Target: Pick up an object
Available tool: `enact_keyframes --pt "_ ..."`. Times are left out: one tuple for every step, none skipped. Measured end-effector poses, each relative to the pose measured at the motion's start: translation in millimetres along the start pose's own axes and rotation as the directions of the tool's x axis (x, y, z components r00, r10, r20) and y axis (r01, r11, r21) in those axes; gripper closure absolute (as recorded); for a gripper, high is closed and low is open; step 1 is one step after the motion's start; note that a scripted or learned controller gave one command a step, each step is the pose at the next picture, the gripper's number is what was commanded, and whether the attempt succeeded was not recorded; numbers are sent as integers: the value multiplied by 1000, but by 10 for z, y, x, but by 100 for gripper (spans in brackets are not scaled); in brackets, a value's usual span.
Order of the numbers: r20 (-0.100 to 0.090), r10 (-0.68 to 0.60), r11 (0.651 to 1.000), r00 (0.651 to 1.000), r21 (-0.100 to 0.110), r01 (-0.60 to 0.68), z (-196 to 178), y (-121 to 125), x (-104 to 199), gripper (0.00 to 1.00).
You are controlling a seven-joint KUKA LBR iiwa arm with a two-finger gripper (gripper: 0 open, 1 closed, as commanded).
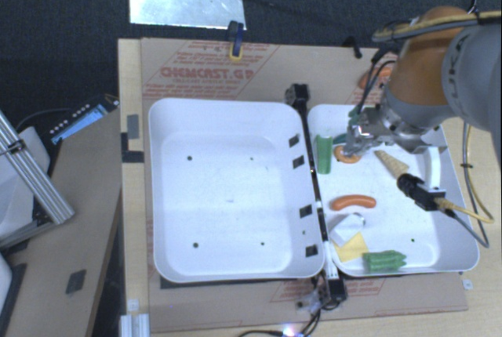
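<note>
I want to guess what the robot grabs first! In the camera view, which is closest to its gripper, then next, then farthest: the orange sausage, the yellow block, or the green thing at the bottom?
1. Orange sausage, below the gripper, mid-bin.
2. Yellow block, lower down.
3. Green thing, at the bin's bottom edge.

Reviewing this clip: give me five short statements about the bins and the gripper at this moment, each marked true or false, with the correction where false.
1. The gripper is over the right bin. True.
2. The orange sausage-shaped object lies in the left bin. False: it lies in the right bin, near the divider.
3. A green cylinder lies along the right bin's left wall. True.
4. The yellow block rests at the far end of the right bin. False: it lies near the front, beside a green object.
5. The gripper hangs above the green object at the front. False: it hangs further back, by a small orange object.
</note>
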State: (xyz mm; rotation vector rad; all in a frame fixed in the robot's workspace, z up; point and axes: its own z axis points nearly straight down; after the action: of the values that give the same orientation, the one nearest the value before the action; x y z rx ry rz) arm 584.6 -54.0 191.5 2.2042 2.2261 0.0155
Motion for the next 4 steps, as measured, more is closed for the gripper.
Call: enact_keyframes --pt "5 8 1000 1000 -4 -8 -1189 146 -364 100" --pt "-2 11 1000 1000 27 -11 28 -608 -285 100" --pt "1 2 1000 1000 -9 -2 -2690 -682 71 100" --pt "1 3 1000 1000 5 -3 -2915 -209 296 100"
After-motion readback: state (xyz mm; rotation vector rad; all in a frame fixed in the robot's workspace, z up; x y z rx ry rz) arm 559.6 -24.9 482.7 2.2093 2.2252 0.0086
